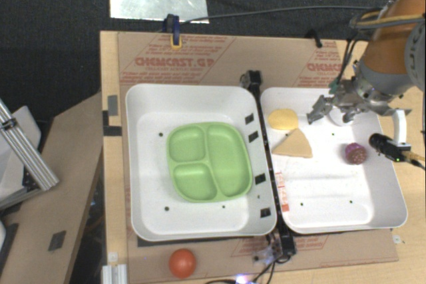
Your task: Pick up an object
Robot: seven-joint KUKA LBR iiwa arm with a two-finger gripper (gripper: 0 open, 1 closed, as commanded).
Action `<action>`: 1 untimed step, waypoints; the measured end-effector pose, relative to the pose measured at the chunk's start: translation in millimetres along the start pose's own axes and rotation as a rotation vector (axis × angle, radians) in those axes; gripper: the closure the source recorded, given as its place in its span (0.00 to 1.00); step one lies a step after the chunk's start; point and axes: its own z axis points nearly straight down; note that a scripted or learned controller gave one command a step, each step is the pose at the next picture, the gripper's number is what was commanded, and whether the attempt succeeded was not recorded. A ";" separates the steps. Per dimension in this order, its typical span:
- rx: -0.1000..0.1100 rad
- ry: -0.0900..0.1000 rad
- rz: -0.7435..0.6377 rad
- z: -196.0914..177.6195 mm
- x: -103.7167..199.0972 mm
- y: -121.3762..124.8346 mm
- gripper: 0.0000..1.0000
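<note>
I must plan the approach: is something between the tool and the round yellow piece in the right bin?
Nothing visible: bare white bin floor separates the tool from the round yellow piece.

Two white bins [200,100], one green divided tray [209,161], one yellow round piece [283,119], one tan wedge [293,144], one purple ball [356,153], one orange ball [182,263].

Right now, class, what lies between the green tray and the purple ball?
In the camera view, between the green tray and the purple ball lie the bins' meeting walls and a tan wedge.
</note>
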 end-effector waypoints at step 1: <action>-0.013 -0.002 -0.002 -8.0 0.3 3.0 0.00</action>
